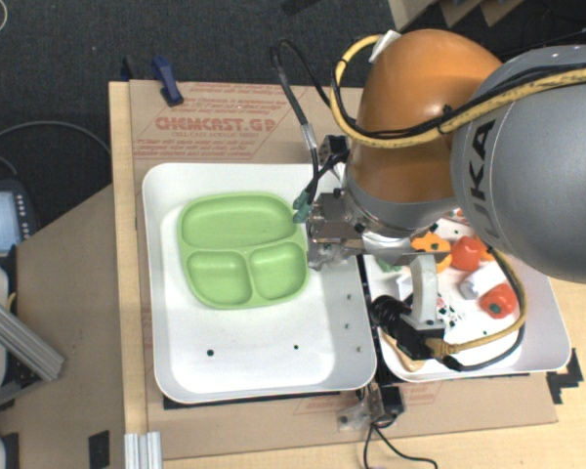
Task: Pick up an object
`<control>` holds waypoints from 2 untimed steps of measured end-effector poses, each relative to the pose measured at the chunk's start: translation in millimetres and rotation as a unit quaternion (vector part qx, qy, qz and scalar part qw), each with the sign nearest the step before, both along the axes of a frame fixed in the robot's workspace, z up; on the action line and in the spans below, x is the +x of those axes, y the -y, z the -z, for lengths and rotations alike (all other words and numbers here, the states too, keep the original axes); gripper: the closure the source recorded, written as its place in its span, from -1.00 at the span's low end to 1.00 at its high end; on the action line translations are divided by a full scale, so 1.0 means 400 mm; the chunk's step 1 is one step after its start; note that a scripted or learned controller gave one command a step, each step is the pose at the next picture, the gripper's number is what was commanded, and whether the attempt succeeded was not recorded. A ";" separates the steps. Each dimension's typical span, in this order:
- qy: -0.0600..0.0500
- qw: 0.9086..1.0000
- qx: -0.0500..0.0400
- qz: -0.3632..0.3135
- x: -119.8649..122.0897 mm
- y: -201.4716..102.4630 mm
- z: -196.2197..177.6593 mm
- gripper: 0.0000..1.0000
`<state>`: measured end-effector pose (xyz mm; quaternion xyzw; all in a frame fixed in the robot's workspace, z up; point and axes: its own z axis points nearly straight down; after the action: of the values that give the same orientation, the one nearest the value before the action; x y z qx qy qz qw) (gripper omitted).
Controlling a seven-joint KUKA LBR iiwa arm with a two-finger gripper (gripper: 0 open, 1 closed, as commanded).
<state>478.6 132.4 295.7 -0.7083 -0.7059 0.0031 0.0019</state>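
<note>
Since the green divided plate (242, 248) lies flat in the left bin (166, 340), left of centre, it looks light, stiff, smooth plastic; its raised rim or a divider ridge seems the best hold. Right of it, small orange and red pieces (481, 277) sit in the right bin (552, 345). The claw's state I cannot tell.

The arm (439, 145) hides most of the right bin (542, 355).
</note>
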 end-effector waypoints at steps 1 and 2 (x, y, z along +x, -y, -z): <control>-0.002 1.000 0.000 -0.003 -0.003 -0.110 0.248 1.00; 0.007 1.000 0.001 -0.001 0.069 -0.058 0.076 1.00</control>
<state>506.3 155.7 265.1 -0.7074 -0.7068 -0.0029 -0.0023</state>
